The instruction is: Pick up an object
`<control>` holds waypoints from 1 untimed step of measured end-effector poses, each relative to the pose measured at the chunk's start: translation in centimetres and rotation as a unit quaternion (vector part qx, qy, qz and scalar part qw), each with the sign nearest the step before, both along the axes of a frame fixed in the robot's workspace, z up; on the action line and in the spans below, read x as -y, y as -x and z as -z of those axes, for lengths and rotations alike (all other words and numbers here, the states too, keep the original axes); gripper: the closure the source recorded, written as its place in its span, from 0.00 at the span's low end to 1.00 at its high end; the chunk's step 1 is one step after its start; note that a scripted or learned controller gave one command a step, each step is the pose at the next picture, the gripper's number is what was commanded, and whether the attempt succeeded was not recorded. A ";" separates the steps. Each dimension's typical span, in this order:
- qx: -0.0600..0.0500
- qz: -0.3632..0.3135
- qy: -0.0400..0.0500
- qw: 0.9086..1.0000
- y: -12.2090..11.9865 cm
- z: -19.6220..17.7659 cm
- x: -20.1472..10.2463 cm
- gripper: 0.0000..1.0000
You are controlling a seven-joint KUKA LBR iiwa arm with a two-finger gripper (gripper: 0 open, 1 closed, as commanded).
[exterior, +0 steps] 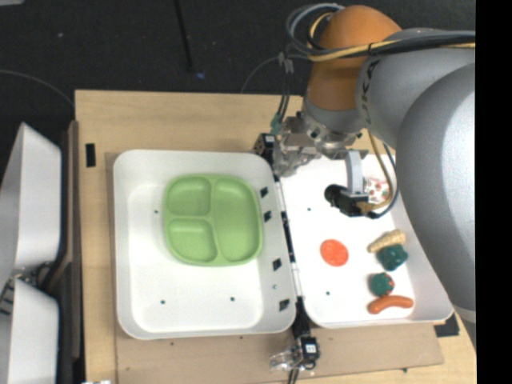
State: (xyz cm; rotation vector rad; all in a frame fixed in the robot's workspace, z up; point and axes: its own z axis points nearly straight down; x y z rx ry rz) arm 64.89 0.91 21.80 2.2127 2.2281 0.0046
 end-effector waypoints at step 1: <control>0.000 -0.001 0.000 1.000 -1.3 -1.6 -6.1 1.00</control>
